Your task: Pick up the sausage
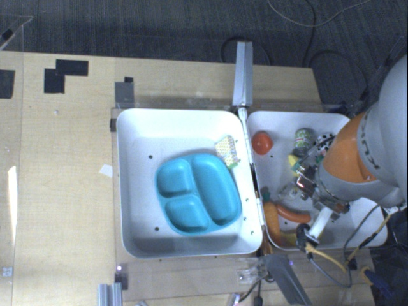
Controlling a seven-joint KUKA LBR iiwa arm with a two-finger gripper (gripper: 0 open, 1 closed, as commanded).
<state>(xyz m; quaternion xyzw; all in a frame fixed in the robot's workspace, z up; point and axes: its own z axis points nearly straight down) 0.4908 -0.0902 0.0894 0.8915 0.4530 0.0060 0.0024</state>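
Over the right-hand bin [338, 116] hangs the grey arm [389, 132], its orange band [344, 158] just above the wrist, reaching in from the right side of the view. The gripper [305, 190] sits low in the middle of that bin, among the clutter of cables and fittings at the wrist; whether it is spread or pressed together cannot be told, and nothing can be seen gripped by it. The sausage [294, 214] lies in the same bin, toward its near edge, a reddish-brown length resting almost level just below the gripper, close to it but with no visible contact. Beside the sausage's left end, against the wall shared by both bins, stands an orange, carrot-like piece [272, 218]. A small yellow piece [290, 239] lies at the bin's near rim, under the sausage. Farther back in the bin a red ball-like thing [262, 143] (perhaps a tomato) rests near the dividing wall, and a greenish can [303, 138] lies to its right, next to the arm. The left-hand bin [137, 171] holds a blue three-part tray [199, 193], tilted slightly across the floor, with a small pale patterned item [225, 148] just beyond its upper right corner. Both bins rest on a light wooden bench [57, 171].
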